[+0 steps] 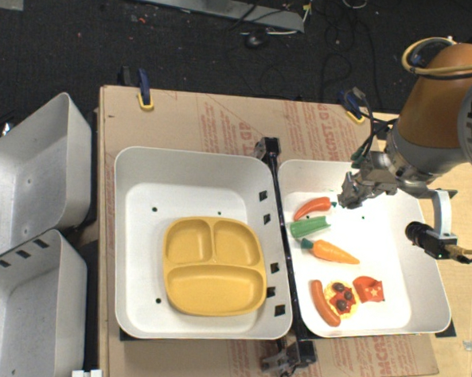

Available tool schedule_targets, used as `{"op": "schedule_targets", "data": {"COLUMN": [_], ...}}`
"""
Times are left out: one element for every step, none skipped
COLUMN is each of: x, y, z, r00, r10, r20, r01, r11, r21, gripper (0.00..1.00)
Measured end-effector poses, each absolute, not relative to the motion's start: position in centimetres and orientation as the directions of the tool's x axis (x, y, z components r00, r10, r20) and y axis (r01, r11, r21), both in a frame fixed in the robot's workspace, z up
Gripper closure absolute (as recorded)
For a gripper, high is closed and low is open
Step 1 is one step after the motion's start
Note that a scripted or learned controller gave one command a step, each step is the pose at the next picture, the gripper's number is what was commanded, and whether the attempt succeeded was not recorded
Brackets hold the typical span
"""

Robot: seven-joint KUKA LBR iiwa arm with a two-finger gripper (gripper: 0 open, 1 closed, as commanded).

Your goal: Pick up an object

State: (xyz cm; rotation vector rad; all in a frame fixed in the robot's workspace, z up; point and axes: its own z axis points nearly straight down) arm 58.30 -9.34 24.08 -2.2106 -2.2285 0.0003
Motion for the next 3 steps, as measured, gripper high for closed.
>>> {"op": "schedule_targets", "data": {"x": [57.6, 55.9, 55.5], "y": [-3.3, 1.2, 6.2], "z": [23.2, 22.5, 23.4], "r00": [-0.008, -0.007, -0.008], "r10": [1.000, 1.000, 1.000], "r20": [0.002, 0.001, 0.002], "r01": [1.000, 1.000, 1.000], "r11": [0.008, 0.007, 0.008], "r21": [-0.002, -0.004, 0.000], "gripper": [1.00, 1.00, 1.00]}}
